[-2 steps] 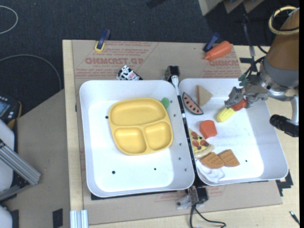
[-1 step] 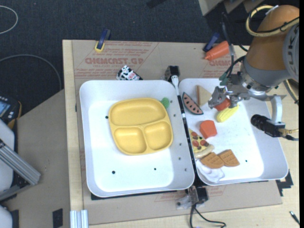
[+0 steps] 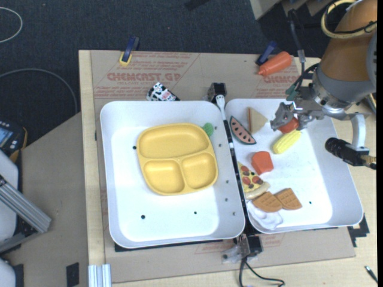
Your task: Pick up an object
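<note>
My pincer [image 3: 289,119] hovered low in right bin [image 3: 335,217], just above corn cob [image 3: 286,141]; small red piece seemed pinched between fingers. Step: grasp stage. Next move called for straight lift, grip kept.

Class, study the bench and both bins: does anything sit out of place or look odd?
Yes. A black-and-white toy lies on the bench behind the left bin, outside both bins. A small green item is wedged at the yellow divided plate's far right edge, mostly hidden. The toy foods lie in the right bin.
</note>
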### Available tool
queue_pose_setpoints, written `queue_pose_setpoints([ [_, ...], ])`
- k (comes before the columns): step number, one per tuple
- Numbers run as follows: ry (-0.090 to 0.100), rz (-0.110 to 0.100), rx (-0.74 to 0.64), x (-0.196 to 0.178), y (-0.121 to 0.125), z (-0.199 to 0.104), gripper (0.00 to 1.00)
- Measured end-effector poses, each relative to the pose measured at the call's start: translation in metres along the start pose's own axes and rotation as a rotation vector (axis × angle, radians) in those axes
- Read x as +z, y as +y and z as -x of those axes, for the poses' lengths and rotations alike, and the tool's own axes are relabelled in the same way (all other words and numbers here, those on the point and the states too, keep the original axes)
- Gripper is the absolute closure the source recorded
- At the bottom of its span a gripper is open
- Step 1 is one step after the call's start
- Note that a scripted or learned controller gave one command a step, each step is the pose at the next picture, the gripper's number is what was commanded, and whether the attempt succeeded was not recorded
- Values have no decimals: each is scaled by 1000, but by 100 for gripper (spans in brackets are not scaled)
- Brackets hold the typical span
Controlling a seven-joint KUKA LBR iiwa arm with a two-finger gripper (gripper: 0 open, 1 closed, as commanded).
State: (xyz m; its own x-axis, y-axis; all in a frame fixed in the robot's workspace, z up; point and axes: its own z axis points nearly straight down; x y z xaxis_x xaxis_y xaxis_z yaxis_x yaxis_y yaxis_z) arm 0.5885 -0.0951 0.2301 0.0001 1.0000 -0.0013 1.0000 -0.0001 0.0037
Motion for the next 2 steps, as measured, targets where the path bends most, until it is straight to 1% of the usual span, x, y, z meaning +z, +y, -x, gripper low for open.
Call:
queue_pose_setpoints([
  [1, 1, -1, -2, -4, 3, -11, 100],
  [2, 0, -2, 1, -2, 3, -4, 100],
])
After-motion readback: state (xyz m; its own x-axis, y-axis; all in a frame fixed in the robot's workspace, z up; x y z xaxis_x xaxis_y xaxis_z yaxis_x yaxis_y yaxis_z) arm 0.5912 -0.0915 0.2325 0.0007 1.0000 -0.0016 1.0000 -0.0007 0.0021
